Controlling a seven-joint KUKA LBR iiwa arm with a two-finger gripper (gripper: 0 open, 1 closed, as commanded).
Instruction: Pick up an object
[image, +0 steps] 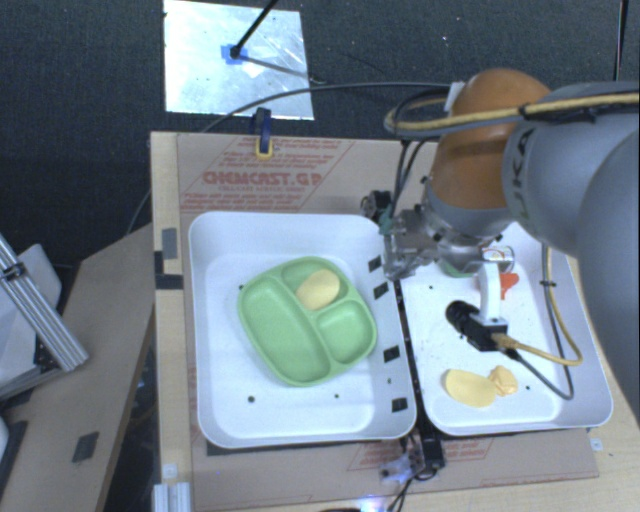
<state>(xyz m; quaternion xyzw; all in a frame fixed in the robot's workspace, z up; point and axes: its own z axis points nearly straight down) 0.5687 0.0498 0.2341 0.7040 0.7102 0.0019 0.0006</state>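
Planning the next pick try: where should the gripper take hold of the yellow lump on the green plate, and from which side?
Grip the yellow lump across its shorter width, coming straight down from above. It lies in a compartment of the plate, whose raised ridges would likely block a sideways approach.

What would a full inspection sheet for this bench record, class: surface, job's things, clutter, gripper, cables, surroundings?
Surface: left bin and right bin, as viewed, white, side by side on a printed board.
Job's things: green plate in left bin, yellow lump in its farther small compartment; flat yellow piece touching a smaller yellow piece, and an orange piece, in right bin.
Clutter: black tabs along the bins' shared edge.
Gripper: gripper at that edge's far end.
Cables: dark cables looped above the wrist.
Surroundings: foil sheet, blue clamp, metal rail.
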